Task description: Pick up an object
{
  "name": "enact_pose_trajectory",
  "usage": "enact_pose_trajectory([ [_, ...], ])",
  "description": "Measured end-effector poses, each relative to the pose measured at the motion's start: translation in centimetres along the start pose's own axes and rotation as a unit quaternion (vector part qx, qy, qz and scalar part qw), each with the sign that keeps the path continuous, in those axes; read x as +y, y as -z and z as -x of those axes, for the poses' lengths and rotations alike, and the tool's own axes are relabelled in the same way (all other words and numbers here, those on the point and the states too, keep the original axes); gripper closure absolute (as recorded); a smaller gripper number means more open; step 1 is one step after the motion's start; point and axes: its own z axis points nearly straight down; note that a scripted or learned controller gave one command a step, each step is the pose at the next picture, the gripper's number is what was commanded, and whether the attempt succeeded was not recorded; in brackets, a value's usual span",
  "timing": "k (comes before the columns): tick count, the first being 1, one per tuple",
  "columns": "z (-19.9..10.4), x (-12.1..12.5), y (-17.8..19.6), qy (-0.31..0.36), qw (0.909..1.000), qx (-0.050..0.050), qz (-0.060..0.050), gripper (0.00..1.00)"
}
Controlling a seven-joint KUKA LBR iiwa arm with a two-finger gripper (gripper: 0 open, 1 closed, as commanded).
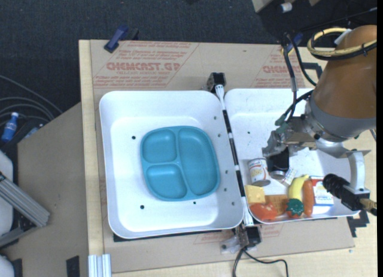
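A smooth blue 3-compartment plate [179,162] lies in the left bin [114,150]. Gripper [276,161] hovers over the right bin [251,108], near a small can [258,171] and plastic toy food [287,201]; finger state unclear

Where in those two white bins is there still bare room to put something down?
Left bin: bare floor all around the blue divided plate, widest along the back wall. Right bin: its back part is bare. Its front edge is crowded: small can, cheese wedge, tomato, banana, with the end effector above.

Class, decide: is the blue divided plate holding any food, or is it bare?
Bare: the blue divided plate shows three uncovered compartments in the left bin.
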Motion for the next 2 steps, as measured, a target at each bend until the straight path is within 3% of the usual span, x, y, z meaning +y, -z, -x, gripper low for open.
enact_pose_trajectory([
  [1,-3.3,0.0,-0.5,0.0,1.0,0.001,-0.002,1.0],
  [2,-4.7,0.0,-0.5,0.001,1.0,0.0,-0.001,1.0],
])
